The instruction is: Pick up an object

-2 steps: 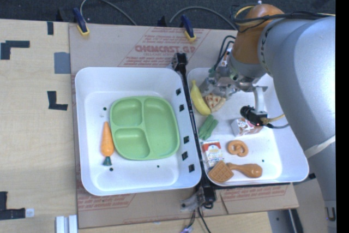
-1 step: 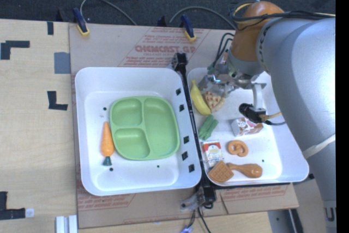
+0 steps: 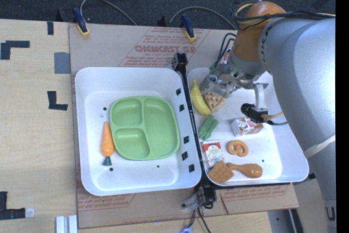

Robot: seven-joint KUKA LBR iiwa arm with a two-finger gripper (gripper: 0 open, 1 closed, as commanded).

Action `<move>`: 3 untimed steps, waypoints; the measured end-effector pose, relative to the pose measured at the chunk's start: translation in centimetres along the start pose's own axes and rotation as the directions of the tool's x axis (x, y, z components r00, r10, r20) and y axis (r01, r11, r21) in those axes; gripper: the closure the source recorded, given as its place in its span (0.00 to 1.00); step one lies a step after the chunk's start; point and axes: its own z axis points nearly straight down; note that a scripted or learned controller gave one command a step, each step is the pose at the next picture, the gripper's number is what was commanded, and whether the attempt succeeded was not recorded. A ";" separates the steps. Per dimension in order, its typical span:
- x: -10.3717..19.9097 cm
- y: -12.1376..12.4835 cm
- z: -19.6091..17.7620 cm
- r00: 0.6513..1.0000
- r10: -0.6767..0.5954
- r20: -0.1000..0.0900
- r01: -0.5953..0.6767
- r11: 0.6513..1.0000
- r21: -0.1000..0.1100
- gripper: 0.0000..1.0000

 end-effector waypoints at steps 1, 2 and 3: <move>0.1 0.0 0.0 1.000 0.001 0.001 -0.001 1.000 0.000 0.00; 0.2 0.0 0.0 1.000 0.001 0.001 -0.001 1.000 0.000 0.00; 0.2 0.0 0.0 1.000 0.001 0.000 -0.001 1.000 0.000 0.00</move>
